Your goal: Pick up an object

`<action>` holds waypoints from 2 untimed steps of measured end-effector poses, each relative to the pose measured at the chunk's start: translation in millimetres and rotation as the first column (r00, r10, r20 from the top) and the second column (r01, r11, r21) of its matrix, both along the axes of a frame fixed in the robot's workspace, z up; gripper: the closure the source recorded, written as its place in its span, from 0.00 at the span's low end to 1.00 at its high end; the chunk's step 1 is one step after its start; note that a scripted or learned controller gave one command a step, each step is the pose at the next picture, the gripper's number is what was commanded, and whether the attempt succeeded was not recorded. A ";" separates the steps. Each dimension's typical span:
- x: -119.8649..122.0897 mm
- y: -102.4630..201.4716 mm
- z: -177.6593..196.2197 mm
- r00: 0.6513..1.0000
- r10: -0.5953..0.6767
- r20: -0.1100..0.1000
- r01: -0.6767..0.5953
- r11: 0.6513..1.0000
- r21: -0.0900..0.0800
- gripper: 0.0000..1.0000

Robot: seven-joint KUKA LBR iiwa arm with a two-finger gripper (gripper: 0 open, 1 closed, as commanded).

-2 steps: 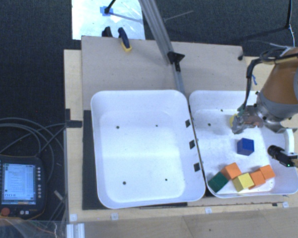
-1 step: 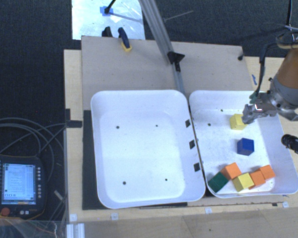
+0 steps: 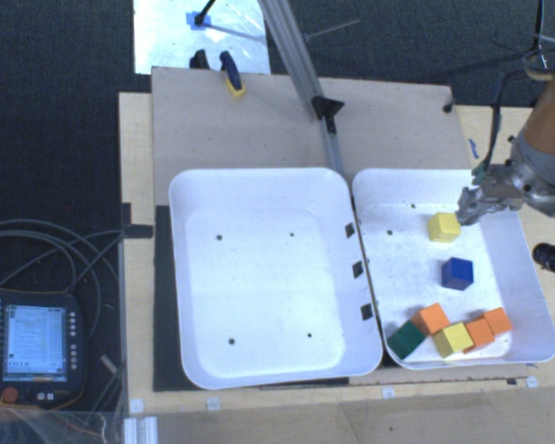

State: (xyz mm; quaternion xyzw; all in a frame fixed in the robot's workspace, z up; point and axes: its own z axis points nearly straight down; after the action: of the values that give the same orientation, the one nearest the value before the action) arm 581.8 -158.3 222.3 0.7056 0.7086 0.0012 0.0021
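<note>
Six blocks are sitting in the right bin (image 3: 527, 276). The yellow block (image 3: 444, 227) is lying alone near the top, the blue block (image 3: 457, 273) just below it, and a cluster along the bottom rim: green (image 3: 406, 339), orange (image 3: 433, 317), second yellow (image 3: 453, 339), second orange (image 3: 488, 326). The left bin (image 3: 190, 276) is holding nothing I can make out.

The gripper (image 3: 472, 203) is hanging just right of and above the lone yellow block. Can't tell whether it's open or closed, or whether it's touching the block; nothing is visibly sitting in it.

Risks, as I'm reading it:
- The approach is looking offset, so a descent could be clipping the block's edge and shoving it aside instead of straddling it.
- The block is lying rotated, so a grab across corners could be slipping out.
- If it's going for the cluster instead, touching neighbours are leaving little room to get in.
</note>
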 end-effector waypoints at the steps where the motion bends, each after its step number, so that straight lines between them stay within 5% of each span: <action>1: 5.1 49.1 14.7 1.000 0.006 0.000 -0.006 1.000 0.002 1.00; 2: 4.9 93.2 14.8 1.000 0.006 -0.003 -0.006 1.000 0.003 1.00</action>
State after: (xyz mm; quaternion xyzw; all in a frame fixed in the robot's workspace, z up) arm 586.7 -65.0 237.1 0.7036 0.7106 0.0012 -0.0002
